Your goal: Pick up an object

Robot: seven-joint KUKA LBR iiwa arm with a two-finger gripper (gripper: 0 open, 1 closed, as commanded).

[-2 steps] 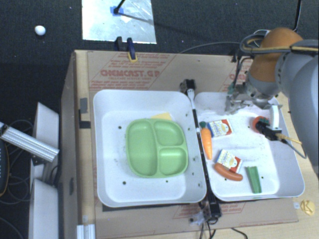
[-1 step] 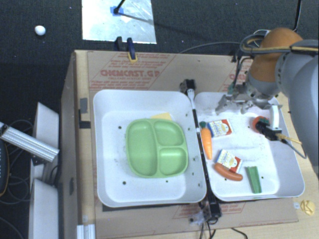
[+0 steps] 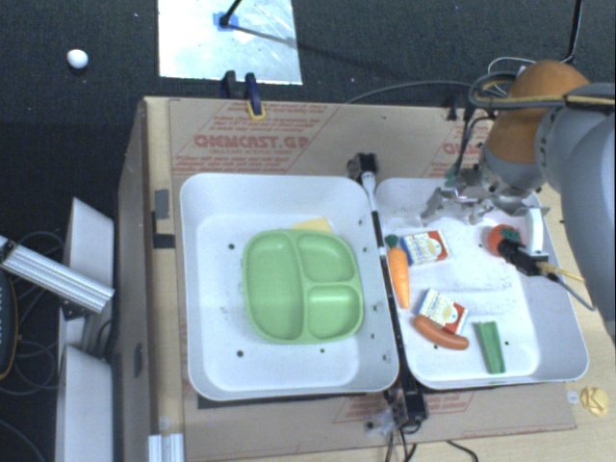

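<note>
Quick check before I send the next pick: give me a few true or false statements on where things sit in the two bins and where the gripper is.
1. The green divided plate lies in the left bin. True.
2. The carrot lies in the left bin beside the plate. False: it lies in the right bin, along its left wall.
3. The gripper is over the far part of the right bin. True.
4. The sausage is clamped in the gripper. False: it lies on the bin floor near the front, apart from the gripper.
5. The green stick lies right of the sausage. True.
</note>
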